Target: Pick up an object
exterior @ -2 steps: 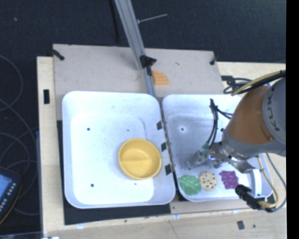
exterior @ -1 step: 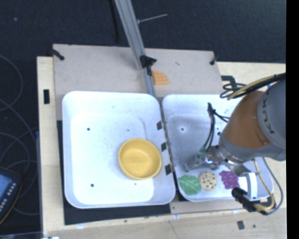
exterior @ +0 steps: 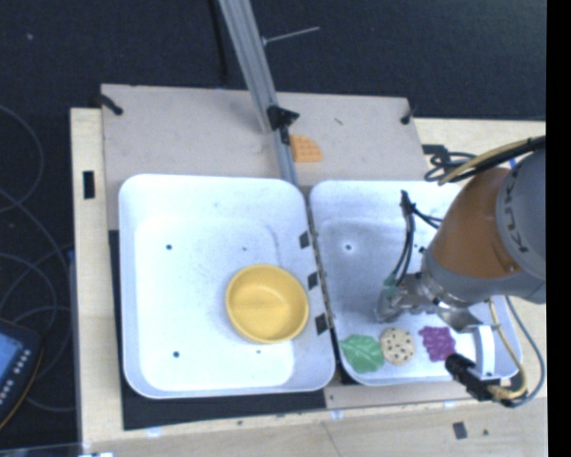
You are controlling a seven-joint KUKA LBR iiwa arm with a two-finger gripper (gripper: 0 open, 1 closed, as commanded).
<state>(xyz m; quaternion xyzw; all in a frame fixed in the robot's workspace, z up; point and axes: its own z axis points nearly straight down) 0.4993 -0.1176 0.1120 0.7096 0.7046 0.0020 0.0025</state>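
Overhead slanted view of the desk (exterior: 90, 255) with two shallow white bins set side by side. The left bin (exterior: 162, 217) holds a yellow bowl (exterior: 266, 303), upright, lying toward the bin's near right part, close to the wall shared with its neighbour. The right bin (exterior: 352, 217) holds three small items in a row along its near edge: a green leaf-shaped piece (exterior: 362, 352) at the left, a round tan cookie with dark spots (exterior: 397, 347) in the middle, and a purple grape-like cluster (exterior: 437, 342) at the right. The leaf and the cookie lie just beside one another; the cluster sits slightly apart from the cookie.

The arm (exterior: 481, 241), grey with an orange band, enters from the right and covers the far right part of the right bin. Its pincer (exterior: 398, 305) is low inside this bin, just above the cookie in the view and between the leaf and the cluster along the row. Whether its tips are spread or pressed together cannot be told, and no item is seen between them. Black cables (exterior: 414, 227) run down the wrist.

A grey metal rail (exterior: 252, 55) crosses the far board at a slant, with a small orange patch (exterior: 305, 149) beside its foot.
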